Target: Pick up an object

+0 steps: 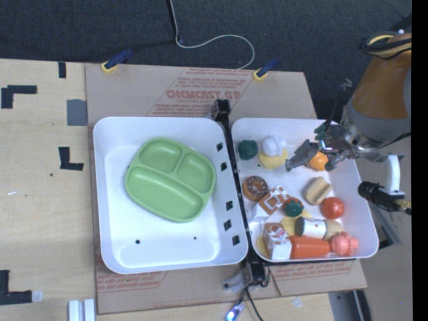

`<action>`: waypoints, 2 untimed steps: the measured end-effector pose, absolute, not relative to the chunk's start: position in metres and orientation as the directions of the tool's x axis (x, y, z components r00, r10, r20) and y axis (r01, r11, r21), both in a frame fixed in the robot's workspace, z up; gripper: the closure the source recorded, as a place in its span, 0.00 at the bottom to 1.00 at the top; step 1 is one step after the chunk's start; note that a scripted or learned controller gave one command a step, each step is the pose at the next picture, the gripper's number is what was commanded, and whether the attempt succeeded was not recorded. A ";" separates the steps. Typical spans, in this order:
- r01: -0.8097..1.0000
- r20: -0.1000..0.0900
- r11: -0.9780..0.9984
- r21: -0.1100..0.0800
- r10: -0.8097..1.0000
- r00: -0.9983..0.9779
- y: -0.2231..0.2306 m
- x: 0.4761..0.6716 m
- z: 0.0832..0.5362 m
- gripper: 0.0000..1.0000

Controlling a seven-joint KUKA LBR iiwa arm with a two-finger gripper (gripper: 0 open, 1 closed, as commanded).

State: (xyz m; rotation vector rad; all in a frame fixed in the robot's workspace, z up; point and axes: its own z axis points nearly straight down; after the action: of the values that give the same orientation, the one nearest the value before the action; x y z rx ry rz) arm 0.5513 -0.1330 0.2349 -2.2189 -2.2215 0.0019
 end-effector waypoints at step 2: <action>1.000 0.004 0.005 -0.014 1.000 -0.005 -0.007 0.478 0.248 0.00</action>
State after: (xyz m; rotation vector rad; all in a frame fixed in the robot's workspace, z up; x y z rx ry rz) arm 0.4776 -0.0072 0.2485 -2.2074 -2.2183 0.0110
